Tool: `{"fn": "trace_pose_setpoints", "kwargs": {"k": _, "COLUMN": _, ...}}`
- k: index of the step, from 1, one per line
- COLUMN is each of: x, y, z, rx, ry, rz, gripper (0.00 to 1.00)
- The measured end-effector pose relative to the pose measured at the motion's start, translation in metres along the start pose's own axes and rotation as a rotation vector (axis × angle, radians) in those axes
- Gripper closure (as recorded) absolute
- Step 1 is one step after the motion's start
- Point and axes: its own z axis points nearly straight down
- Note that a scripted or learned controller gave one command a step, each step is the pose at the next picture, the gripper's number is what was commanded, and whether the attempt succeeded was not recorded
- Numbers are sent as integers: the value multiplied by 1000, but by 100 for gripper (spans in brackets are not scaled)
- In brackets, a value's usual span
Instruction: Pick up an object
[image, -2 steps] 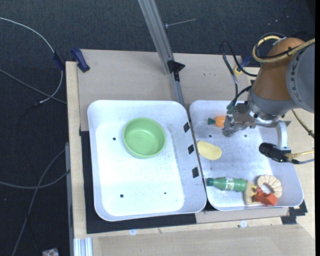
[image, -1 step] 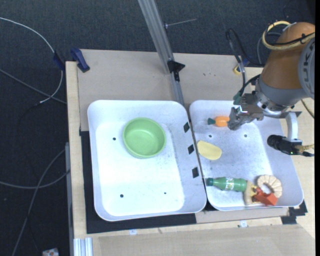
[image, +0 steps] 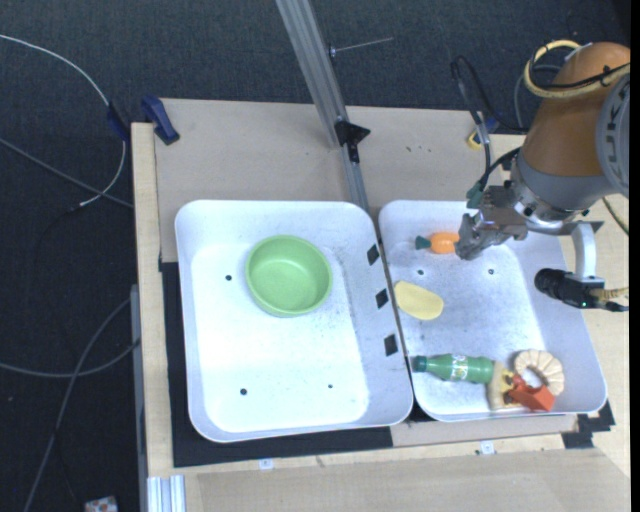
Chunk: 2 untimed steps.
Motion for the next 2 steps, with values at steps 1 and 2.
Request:
{"fn": "trace_pose_setpoints", "kwargs": {"k": 1, "x": 47, "y": -4, "z": -11, "rx": 3, "ry": 2, "rz": -3, "gripper": 100}}
{"fn": "trace_pose_setpoints", "kwargs": {"k": 2, "x": 108, "y": -26, "z": -13, "rx": 15, "ry": 6, "rz": -4, "gripper": 100}}
